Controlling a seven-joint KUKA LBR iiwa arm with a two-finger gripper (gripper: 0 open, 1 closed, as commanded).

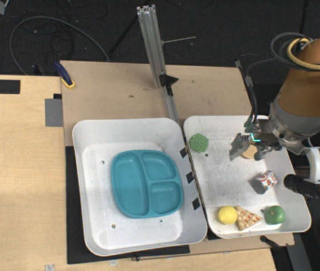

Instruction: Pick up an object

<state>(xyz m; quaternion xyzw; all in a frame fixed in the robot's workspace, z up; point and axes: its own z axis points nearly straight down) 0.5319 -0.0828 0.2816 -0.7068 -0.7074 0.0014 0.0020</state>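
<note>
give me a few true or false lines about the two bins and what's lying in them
1. The teal divided plate lies in the left bin. True.
2. The green bumpy ball sits on the teal plate. False: it lies in the right bin, near that bin's left wall.
3. The yellow ball lies in the right bin next to a pizza slice toy. True.
4. The gripper hovers over the left bin. False: it is over the right bin, near a small tan object.
5. The plate has one single compartment. False: it is split into several compartments.
</note>
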